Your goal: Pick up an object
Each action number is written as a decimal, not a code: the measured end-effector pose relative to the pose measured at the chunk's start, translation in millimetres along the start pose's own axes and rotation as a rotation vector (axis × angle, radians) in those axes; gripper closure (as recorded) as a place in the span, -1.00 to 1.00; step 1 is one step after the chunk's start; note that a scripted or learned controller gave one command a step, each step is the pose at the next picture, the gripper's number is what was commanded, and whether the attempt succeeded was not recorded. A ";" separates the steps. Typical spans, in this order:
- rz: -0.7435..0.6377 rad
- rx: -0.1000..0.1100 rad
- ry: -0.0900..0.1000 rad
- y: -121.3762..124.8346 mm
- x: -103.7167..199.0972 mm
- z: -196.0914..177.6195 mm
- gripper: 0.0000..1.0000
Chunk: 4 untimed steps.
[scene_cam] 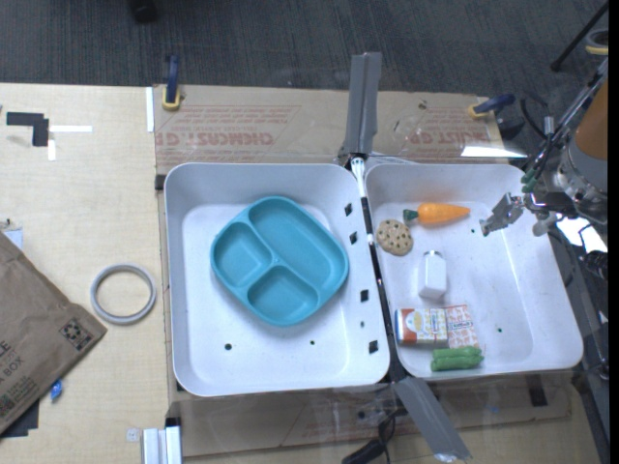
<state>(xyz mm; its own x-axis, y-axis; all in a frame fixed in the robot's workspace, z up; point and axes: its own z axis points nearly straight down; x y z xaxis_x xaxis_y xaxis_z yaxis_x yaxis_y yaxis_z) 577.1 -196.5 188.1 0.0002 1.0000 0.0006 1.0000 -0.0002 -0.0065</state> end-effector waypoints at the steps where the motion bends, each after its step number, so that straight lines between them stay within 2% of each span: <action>1: -0.093 -0.006 -0.003 71.1 10.6 97.5 -1.00; 3: -0.187 -0.002 -0.001 82.2 98.6 98.8 -1.00; 4: -0.188 0.010 0.000 80.1 97.6 94.7 1.00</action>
<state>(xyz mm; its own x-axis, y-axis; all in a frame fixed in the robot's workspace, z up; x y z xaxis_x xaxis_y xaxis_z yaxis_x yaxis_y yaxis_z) 656.6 -98.9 92.9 -0.1868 0.9824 0.0023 0.9823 0.1868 -0.0163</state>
